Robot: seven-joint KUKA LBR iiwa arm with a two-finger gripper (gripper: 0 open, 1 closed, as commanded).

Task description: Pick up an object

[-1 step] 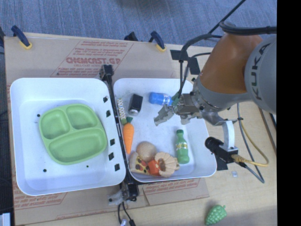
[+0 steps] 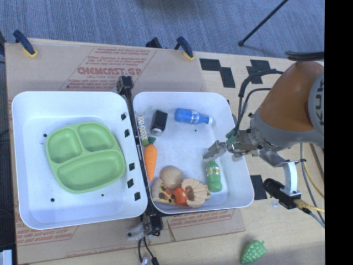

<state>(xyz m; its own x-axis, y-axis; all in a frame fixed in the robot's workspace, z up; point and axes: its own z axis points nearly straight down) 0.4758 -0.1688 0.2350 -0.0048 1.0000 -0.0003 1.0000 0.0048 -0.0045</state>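
Pincer (image 2: pixel 217 149) sits over the right white bin (image 2: pixel 234 115), near its right wall, just above a small green plastic bottle (image 2: pixel 213 176). I can't tell if it's apart or together. Bottle lies beside a round pretzel-like toy (image 2: pixel 194 192), w/ an orange plastic carrot (image 2: pixel 150 158) further left.

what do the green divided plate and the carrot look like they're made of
Green divided plate: likely moulded plastic, matte to satin, going by its uniform colour and soft rounded ridges. Carrot: apparently toy plastic, with a smooth, evenly orange body and a green top; rubber can't be ruled out.
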